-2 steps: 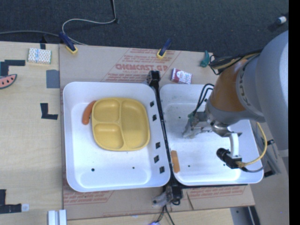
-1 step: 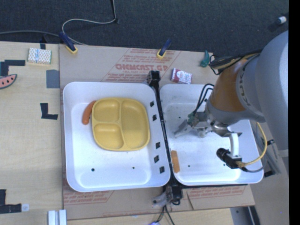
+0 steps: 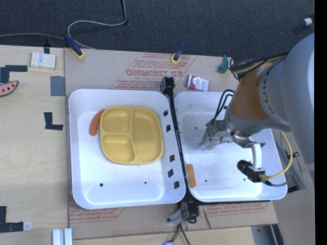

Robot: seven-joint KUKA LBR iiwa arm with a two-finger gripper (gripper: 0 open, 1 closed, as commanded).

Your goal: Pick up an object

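Note:
A yellow divided plate lies in the left bin. An orange sausage-shaped toy rests against the plate's left edge. A small tan bread-like piece sits at the front left of the right bin, beside the divider. My gripper hangs low over the middle of the right bin, under the arm's orange band. It stands well behind and to the right of the tan piece. Nothing shows between the fingers.
Black clips line the divider between the bins. Beyond the bins, a small red and white packet lies on the cardboard, with yellow, blue and green clamps at the cardboard's back edge. The arm body covers the right bin's right side.

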